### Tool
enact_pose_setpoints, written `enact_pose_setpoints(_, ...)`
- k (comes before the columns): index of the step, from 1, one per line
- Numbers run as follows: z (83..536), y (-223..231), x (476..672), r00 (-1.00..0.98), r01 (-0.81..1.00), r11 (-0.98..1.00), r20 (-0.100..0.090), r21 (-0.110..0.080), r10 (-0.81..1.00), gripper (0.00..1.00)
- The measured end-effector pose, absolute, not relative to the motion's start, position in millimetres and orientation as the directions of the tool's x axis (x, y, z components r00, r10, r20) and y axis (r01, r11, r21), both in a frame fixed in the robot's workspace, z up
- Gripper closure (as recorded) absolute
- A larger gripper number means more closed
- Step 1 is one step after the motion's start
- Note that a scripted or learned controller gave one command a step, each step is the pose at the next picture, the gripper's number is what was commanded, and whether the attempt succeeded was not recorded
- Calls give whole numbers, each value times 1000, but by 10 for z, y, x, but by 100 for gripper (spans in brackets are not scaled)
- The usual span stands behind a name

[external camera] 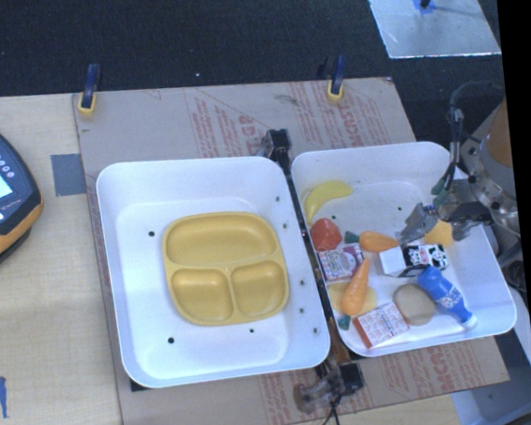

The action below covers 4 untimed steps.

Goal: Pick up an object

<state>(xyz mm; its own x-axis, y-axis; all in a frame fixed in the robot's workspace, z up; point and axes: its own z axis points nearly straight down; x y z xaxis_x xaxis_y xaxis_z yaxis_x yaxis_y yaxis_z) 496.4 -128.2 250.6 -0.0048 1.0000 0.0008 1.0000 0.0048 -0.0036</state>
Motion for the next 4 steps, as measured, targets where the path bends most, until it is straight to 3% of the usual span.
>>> enact_pose_setpoints(1, 1148, -1239, 4980, -7, 1000, 7, -3, 11, 1000, 0)
enact_pose_setpoints(2, 1048, -996, 5622, -6, 1000, 6, -13, 27, 1000, 0)
enact_pose_setpoints(3, 1043, -1005, 6211, -4, 1000, 4, -10, 18, 1000, 0)
enact_pose_setpoints(4, 1043, -1046, 6510, 1, 1000, -1, -19, 15, 1000, 0)
